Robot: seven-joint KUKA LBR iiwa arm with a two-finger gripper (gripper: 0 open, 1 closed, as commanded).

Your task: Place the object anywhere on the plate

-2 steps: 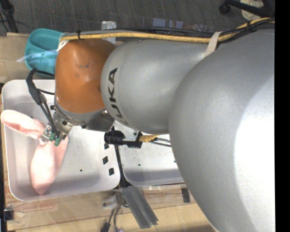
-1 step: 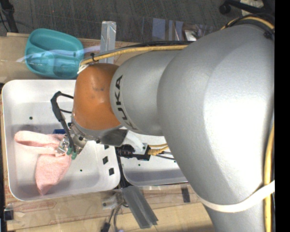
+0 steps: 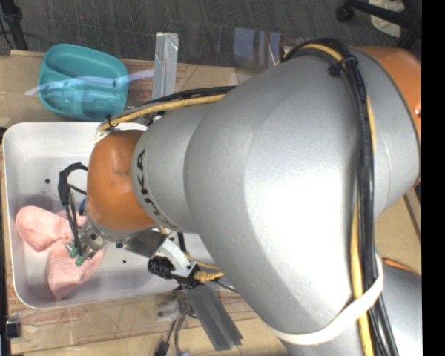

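**Arm low over the pink cloth in the left bin**

The big arm swells across the bench, smooth matte grey shells with a glossy orange band rounding out near the wrist, and black and yellow cables strapped along its back. Its gripper is down at the pink object, a soft, lumpy, crumpled thing like a rag or plush, lying in the lower left corner of the shallow white bin. The small teal-tipped end sits right on the pink folds; from here I cannot tell whether the pincer is apart or together. Behind the bin, on the bare wooden bench, rests a rounded turquoise plastic shell, smooth and hollow-looking, well apart from the cloth.
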